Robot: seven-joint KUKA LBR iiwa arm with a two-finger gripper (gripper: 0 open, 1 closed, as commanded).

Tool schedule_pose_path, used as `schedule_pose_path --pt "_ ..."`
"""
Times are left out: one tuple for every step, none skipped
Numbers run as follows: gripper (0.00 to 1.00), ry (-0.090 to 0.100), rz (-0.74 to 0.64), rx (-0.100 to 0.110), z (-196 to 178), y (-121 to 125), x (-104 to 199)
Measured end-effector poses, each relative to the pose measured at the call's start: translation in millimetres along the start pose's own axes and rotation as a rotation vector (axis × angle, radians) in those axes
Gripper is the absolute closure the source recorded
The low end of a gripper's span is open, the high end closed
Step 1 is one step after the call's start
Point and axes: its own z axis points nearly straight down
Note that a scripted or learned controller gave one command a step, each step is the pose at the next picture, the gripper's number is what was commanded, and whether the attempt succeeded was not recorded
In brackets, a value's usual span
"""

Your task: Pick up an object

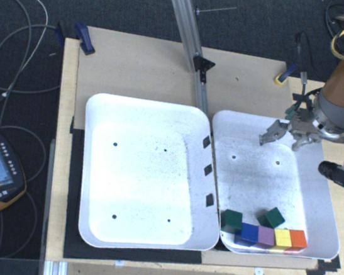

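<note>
On the surface (143,72), the left bin (141,174) sits beside the right bin (268,179), where small cubes cluster at the near edge: two dark green (231,219), blue (249,233), purple (266,236), yellow (282,237), orange (297,238). Farther back, the gripper (286,136) hangs with fingers spread, holding nothing.

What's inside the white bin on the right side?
The right bin holds six small blocks bunched along its near edge: two dark green, then blue, purple, yellow and orange. The gripper hovers over its far end.
</note>
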Motion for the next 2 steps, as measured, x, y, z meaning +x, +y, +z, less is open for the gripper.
schedule_pose_path --pt "0.0 0.01 -0.002 0.024 77.1 -29.4 80.6" --pt "0.0 0.004 0.001 0.005 -50.7 -34.9 107.1"
